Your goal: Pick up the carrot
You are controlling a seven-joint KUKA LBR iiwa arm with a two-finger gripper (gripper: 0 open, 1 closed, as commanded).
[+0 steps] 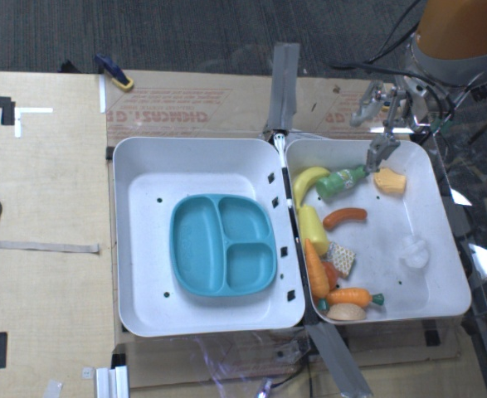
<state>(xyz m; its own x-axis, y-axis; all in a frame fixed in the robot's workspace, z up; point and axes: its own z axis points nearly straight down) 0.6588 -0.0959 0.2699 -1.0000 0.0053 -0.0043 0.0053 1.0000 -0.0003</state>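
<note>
Grey and blurred, the tool [384,143] hangs over the right white bin's [442,247] far edge; we cannot tell its state. We see the orange plastic carrot [357,297] well apart, at the near edge.

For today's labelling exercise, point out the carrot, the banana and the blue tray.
carrot [353,296]: camera view, middle of its orange body.
banana [308,180]: camera view, its curved middle.
blue tray [195,243]: camera view, its large left compartment.

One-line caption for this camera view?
Gripper hovers over right white bin near green bottle; orange carrot lies at its front.
</note>
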